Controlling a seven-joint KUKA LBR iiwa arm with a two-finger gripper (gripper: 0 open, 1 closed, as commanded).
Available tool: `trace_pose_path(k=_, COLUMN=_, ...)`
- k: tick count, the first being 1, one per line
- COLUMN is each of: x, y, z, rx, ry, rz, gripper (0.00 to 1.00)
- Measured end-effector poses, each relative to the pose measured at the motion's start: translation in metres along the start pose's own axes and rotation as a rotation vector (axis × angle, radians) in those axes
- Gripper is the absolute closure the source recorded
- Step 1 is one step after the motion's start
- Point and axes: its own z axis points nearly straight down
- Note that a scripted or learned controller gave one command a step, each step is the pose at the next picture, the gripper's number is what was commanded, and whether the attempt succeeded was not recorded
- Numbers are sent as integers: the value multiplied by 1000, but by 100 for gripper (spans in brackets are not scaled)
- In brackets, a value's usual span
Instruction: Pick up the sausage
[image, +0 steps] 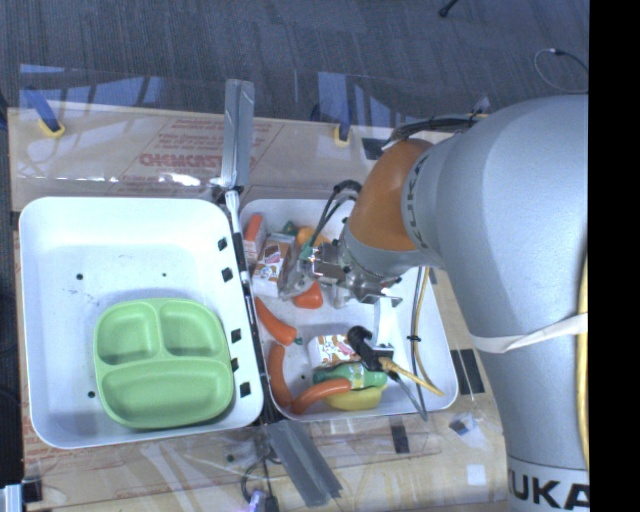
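sausage (277, 322) just below-left of gripper (297, 278)

A dark grey carpeted floor (300, 50) with a fine ribbed weave fills the top of the view, and a thin cable (560, 65) loops across it at the upper right. Below it lies the bench top (150, 150) — a pale tan surface under a clear, glossy sheet that catches soft reflections, with faint red print showing through. Strips of blue tape (35, 105) hold the sheet's far edge — one at the left, another near the middle. The light is even and diffuse, with no hard shadows on the bench.
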Motion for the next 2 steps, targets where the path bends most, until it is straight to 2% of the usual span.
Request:
trace_pose_path(k=1, x=4, y=-42, z=1, rx=3, ry=2, rz=169, gripper=0)
trace_pose_path(k=2, x=4, y=-43, z=-8, rx=6, ry=1, rz=165, gripper=100)
